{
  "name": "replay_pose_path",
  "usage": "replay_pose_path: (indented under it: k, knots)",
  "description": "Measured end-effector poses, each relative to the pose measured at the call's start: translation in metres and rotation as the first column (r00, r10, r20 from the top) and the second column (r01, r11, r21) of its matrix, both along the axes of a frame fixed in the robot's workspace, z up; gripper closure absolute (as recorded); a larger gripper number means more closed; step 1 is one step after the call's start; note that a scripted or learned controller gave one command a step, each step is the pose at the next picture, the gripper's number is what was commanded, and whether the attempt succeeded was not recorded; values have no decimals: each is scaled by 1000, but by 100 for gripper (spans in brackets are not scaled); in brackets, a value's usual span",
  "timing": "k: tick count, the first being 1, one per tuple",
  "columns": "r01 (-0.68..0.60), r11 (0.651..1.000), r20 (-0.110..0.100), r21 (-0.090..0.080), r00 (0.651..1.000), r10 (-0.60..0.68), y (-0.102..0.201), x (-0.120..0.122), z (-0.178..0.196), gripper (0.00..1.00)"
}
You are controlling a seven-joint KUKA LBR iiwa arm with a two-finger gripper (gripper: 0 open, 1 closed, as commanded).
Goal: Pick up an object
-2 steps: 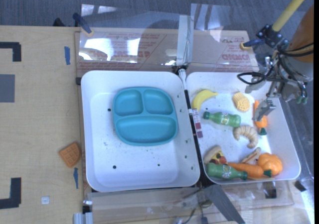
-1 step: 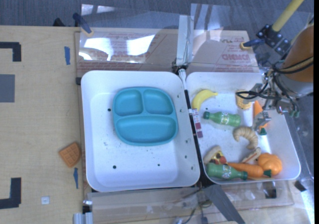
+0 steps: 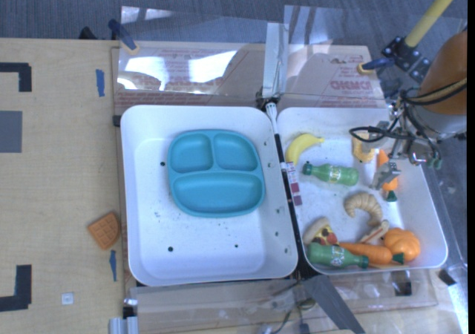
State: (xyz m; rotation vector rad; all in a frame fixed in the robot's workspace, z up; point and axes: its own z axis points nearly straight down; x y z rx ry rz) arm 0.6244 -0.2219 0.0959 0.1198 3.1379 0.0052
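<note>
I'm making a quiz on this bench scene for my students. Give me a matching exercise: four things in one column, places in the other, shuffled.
Things:
1. blue plate
2. banana
3. waffle
4. pumpkin

Places:
A. on the wooden bench, outside the bins
B. near corner of the right bin
C. in the left bin
D. far left part of the right bin

Pairs: 1-C, 2-D, 3-A, 4-B

You can make out red printed lettering, mirrored and too blurred to read, on the clear plastic sheets (image 3: 338, 80) standing behind the two white bins up and left of the claw (image 3: 390, 169), and tiny unreadable labels on the two green toy bottles (image 3: 332, 174) to its left.
</note>
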Motion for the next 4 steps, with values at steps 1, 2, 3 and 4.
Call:
replay_pose_path:
  k: [1, 2, 3, 4]
  knots:
    - [36, 999, 10, 0, 999, -36, 1, -5, 0, 0]
    - [132, 991, 10, 3, 991, -132, 3, -7, 0, 0]
    - [207, 978, 14, 4, 978, -207, 4, -11, 0, 0]
    - [231, 973, 9, 5, 973, -231, 4, -9, 0, 0]
